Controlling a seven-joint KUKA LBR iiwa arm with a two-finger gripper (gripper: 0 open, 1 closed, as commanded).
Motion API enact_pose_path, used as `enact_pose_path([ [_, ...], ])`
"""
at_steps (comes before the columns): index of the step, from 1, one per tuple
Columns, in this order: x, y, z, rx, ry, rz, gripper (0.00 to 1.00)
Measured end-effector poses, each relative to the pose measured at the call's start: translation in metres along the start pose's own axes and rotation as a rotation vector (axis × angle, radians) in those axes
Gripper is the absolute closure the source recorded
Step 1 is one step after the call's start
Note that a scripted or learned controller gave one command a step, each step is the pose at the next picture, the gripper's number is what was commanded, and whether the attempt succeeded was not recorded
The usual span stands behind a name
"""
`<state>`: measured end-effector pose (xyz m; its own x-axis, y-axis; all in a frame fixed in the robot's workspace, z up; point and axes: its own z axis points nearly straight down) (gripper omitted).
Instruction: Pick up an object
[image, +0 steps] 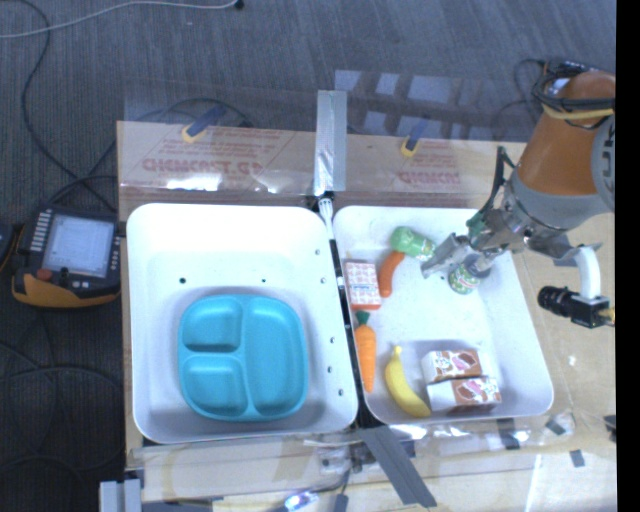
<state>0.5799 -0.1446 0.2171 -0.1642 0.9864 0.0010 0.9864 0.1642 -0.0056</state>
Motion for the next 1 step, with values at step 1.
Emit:
enact_pose_path([
  [1, 0.0144, 0.0092, 0.1215, -0.002, -0.001, -0.095, 0.0],
])
